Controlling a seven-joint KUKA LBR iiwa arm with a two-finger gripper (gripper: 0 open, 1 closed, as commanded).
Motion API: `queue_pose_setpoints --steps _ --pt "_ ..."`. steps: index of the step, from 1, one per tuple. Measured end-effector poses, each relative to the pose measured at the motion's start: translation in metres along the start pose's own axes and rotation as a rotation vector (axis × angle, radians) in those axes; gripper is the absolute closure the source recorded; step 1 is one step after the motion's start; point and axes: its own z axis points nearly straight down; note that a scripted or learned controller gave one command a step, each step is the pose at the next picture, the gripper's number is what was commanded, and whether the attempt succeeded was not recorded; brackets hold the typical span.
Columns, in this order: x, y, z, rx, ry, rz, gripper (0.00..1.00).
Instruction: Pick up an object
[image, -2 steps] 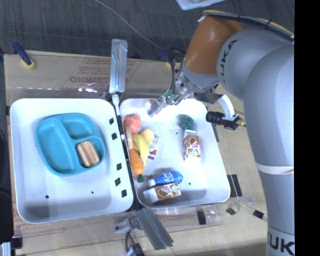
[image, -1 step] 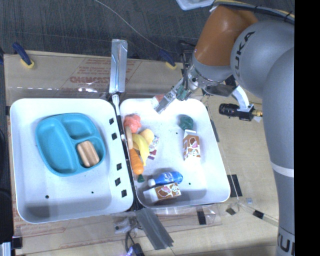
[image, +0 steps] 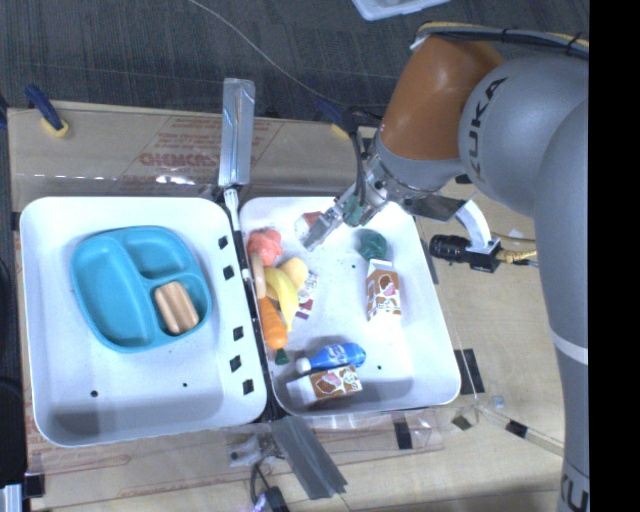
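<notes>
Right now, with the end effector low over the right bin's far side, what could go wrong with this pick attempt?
1. The end effector hangs between the pink toy and the dark green object, so it may close on nothing.
2. The pink toy, banana and carrot crowd the bin divider; a grasp there could jam or drag neighbours.

- Arm (image: 520, 110) has "KUKA" in dark letters on its grey casing, partly cut off
- Cardboard sheet (image: 170, 145) under the bins has faint red print, too blurry to read
</notes>
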Motion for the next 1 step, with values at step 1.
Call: queue_pose_setpoints --steps 1 --pt "0.0196 0.0095 0.0452 0.002 0.002 0.142 1.00"
